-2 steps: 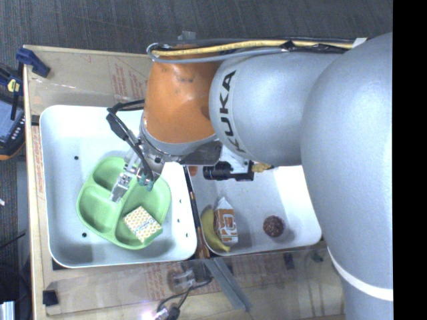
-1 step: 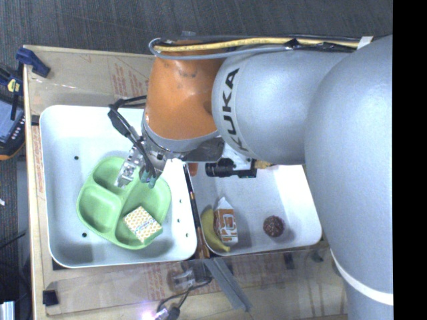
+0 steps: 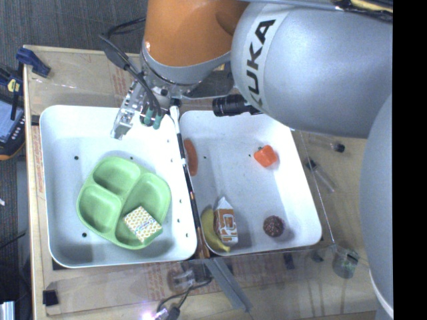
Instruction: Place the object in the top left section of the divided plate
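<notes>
The hand [image 3: 135,117], fingers slightly apart and holding nothing, hovers at the left bin's [image 3: 53,122] far edge, just beyond the green divided plate [image 3: 100,205].

You saw a pale wooden bench [image 3: 73,79] filling most of the frame, dark carpeted floor [image 3: 67,12] beyond it at the upper left.

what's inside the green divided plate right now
The green divided plate, sitting in the left bin, holds one thing: a small yellow patterned packet in its lower right section. The other sections show bare green. Whatever lies under the packet is covered.
</notes>
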Motion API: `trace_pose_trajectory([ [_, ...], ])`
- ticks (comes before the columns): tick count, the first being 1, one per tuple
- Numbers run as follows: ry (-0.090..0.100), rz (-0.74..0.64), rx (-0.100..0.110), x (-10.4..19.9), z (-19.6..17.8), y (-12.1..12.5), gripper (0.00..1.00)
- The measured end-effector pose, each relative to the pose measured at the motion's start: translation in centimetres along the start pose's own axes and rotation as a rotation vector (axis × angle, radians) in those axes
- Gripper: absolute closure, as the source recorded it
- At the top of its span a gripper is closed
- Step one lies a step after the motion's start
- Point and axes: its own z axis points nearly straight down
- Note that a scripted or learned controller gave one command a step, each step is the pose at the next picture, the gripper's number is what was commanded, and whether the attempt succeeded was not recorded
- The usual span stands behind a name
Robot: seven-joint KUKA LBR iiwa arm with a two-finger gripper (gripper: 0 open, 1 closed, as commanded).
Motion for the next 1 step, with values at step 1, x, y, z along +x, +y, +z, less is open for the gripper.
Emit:
trace_pose_trajectory([
  [1, 0.001, 0.0, 0.0, 0.01, 0.03, 0.01, 0.0],
])
